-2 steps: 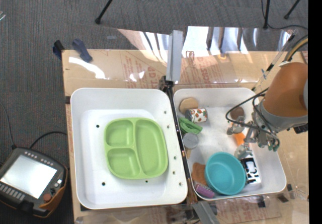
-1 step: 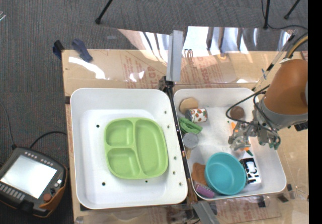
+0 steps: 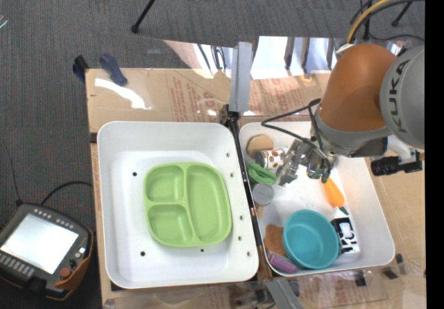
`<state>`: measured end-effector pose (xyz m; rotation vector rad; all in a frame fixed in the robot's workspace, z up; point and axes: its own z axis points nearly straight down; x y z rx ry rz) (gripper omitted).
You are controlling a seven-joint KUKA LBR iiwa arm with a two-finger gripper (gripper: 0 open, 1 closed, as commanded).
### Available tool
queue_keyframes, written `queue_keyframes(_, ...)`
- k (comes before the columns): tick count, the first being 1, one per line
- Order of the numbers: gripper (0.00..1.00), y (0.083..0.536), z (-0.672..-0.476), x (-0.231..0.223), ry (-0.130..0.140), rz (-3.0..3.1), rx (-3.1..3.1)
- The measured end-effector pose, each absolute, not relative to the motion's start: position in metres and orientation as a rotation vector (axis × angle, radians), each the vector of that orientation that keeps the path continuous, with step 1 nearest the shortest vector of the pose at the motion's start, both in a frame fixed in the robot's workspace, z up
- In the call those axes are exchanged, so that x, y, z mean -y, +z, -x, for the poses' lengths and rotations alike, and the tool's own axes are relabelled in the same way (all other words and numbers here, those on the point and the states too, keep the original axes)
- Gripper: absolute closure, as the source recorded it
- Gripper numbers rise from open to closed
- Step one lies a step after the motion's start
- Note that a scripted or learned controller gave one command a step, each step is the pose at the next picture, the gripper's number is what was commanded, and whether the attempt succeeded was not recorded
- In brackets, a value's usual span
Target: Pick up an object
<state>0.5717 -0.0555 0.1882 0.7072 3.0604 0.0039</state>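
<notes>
Nearest the lens, at the picture's lower left and far to the left of the gripper, a grey handheld control pendant with a pale screen lies on the dark floor beside the bench. Across the bench sit two shallow white bins: the left bin holds a light green divided plate with three compartments, lying flat and well apart from the gripper, on its left. The grey arm with its orange band reaches in from the right and hangs over the upper half of the right bin, the gripper pointing down toward the bin's left part. How its fingers stand I cannot tell; the metal parts blur together against the clutter below, and nothing is clearly seen held between them. Just to the gripper's left stands a small cup with red spots, with a beige rounded object a little beyond it toward the bin's top corner. Below and left of the gripper lies a green leafy-looking piece and, under that, a grey round disc. Just to the gripper's lower right lies an orange carrot-shaped toy. Further below it sits a teal bowl, open side up, with a black-and-white packet touching its right side, a brown flat piece at its left and a small purple object near the bin's bottom edge.
</notes>
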Motion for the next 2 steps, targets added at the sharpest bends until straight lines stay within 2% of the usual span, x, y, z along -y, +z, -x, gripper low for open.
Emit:
queue_keyframes(1,1.00,0.146,-0.517,0.124,0.002,-0.257,-3.138)
queue_keyframes(2,1.00,0.085,-0.568,0.107,0.004,-0.119,-3.145)
